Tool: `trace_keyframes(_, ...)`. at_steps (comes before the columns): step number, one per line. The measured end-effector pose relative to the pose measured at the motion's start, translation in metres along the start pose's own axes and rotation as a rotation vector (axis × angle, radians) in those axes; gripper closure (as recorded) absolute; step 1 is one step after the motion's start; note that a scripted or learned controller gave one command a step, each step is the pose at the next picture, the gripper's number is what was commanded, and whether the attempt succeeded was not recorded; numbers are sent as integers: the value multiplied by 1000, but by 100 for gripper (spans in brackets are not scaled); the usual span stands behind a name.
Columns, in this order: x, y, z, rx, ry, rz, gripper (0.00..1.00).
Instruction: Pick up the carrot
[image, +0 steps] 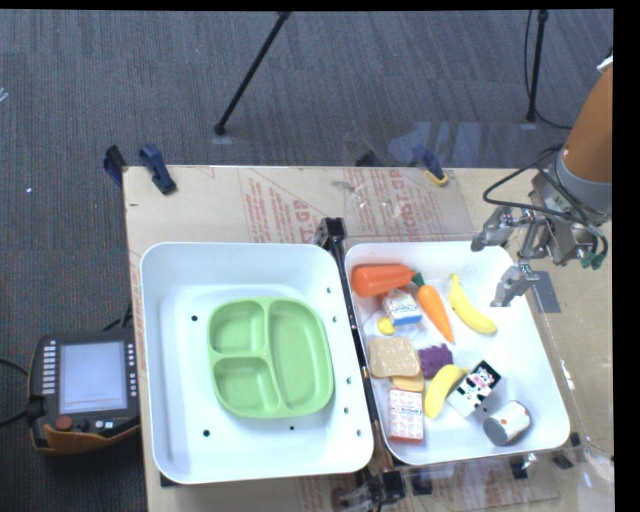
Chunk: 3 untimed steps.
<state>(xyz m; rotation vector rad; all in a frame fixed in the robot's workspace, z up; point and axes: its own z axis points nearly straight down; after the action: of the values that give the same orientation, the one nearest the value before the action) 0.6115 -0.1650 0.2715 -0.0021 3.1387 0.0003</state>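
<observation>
The carrot (435, 312) is slim and orange with a green top, and it lies slantwise in the upper middle of the right bin (553, 375). A small carton lies against its left side and a yellow banana (470, 305) lies to its right. My gripper (506, 258) hangs over the bin's upper right corner, right of the carrot and above it, apart from it. Its fingers (518, 284) stand open with nothing between them.
A thick orange-red vegetable (380, 278) lies left of the carrot's top. Below are a bread slice (392, 355), purple grapes (435, 358), a second banana (440, 390), small boxes and a grey can (507, 422). The left bin (170, 300) holds a green divided plate (270, 357).
</observation>
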Motion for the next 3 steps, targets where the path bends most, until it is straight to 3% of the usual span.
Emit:
trace_keyframes(1, -19, 19, 92, -5, 10, 44, 0)
trace_keyframes(2, -16, 6, 186, -2, 5, 69, 0)
trace_keyframes(3, 17, 36, 180, 19, -11, 714, 0)
